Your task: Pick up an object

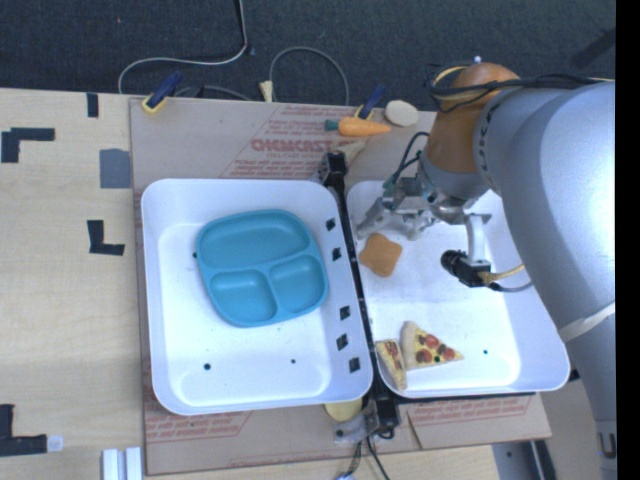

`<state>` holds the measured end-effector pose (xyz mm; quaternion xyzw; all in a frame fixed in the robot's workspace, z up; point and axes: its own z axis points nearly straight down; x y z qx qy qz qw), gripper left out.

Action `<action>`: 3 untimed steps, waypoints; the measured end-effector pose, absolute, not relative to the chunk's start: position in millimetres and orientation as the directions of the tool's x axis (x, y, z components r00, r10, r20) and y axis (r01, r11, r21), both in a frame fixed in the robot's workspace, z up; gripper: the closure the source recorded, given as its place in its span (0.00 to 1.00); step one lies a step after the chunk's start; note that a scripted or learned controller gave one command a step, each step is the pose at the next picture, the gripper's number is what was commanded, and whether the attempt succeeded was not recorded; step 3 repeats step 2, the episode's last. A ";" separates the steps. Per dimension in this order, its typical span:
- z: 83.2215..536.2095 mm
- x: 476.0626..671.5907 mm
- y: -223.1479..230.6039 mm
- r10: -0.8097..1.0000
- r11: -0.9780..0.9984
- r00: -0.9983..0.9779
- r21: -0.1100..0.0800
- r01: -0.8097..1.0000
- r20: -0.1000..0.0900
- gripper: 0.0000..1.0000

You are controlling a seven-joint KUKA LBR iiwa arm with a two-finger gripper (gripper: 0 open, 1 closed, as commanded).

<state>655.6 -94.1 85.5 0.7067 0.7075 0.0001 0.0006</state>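
Near edge of right bin (pixel 540 368): pizza slice (pixel 428 348). Mid-bin: brown bread-like chunk (pixel 380 255), lying free. Just above it, pincer (pixel 385 218); finger spacing cannot be told. Left bin (pixel 160 298) carries blue divided plate (pixel 262 267).

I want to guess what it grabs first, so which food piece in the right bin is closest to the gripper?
The tan bread-like chunk, lying just below the gripper. The pizza slice sits far nearer the bin's front edge.

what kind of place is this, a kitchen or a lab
Most likely a robotics lab bench: a grey arm reaches over two white bins, toy pizza slice, blue divided plate, loose cables.
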 end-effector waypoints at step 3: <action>85.9 640.9 -99.5 1.000 0.002 -0.002 0.000 1.000 0.000 0.00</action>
